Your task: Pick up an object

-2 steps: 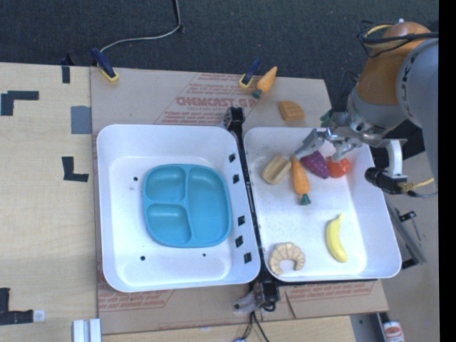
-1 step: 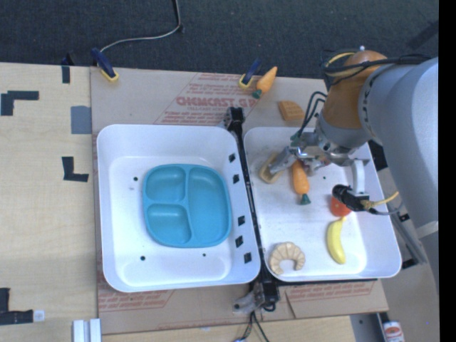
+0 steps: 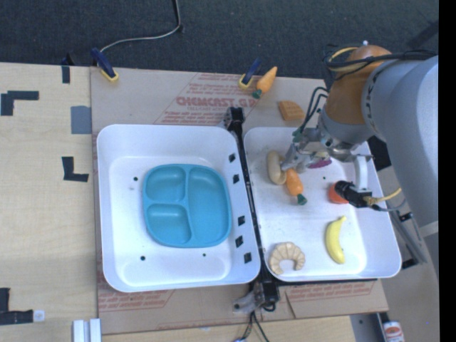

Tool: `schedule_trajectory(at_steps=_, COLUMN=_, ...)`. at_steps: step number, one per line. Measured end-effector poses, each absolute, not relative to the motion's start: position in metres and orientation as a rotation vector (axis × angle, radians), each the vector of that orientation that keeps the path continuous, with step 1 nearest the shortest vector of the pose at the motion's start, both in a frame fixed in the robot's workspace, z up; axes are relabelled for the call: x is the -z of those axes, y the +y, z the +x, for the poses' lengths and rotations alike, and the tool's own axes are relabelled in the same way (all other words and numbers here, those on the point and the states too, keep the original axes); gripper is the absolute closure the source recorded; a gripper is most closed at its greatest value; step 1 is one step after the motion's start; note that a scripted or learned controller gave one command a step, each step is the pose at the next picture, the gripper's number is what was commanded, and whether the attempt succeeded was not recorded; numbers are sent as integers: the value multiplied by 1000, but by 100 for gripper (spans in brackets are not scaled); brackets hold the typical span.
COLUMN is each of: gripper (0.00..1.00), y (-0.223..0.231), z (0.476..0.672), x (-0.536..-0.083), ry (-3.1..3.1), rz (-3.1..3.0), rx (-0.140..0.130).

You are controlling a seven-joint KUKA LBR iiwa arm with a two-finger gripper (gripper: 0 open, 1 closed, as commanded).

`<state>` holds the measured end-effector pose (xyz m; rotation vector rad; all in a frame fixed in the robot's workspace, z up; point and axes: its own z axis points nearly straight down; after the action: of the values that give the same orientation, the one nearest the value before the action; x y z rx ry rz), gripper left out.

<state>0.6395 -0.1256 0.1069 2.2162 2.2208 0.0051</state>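
Note:
My gripper (image 3: 294, 162) hangs low over the right bin (image 3: 313, 262), its metal fingers pointing down-left. Right below the fingertips lies an orange toy carrot (image 3: 293, 184), with a tan potato-like piece (image 3: 275, 167) just to its left. Further right in the same bin sit a red tomato (image 3: 337, 194) and a yellow banana (image 3: 335, 239), and a croissant (image 3: 287, 256) lies near the front. A purple piece (image 3: 320, 163) peeks out under the wrist. Nothing shows between the fingers.
The left bin (image 3: 121, 155) holds a blue divided plate (image 3: 187, 204). On the cardboard behind the bins lie a small carrot (image 3: 266, 80) and a tan bread piece (image 3: 291, 110). A black hinge strip (image 3: 242, 184) runs between the bins.

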Motion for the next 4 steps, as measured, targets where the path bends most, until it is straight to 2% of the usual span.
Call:
schedule_trajectory(at_steps=1, gripper=100, y=-38, z=607, x=-184, ry=2225, rz=2219, rx=0)
schedule_trajectory(at_steps=2, gripper=100, y=-102, z=628, x=-104, ry=2222, rz=2222, rx=5)
schedule_trajectory(at_steps=3, gripper=0, y=-102, z=628, x=-104, ry=2222, rz=2221, rx=3)
schedule_trajectory(at_steps=4, gripper=0, y=-102, z=668, x=-87, ry=2223, rz=2221, rx=12)
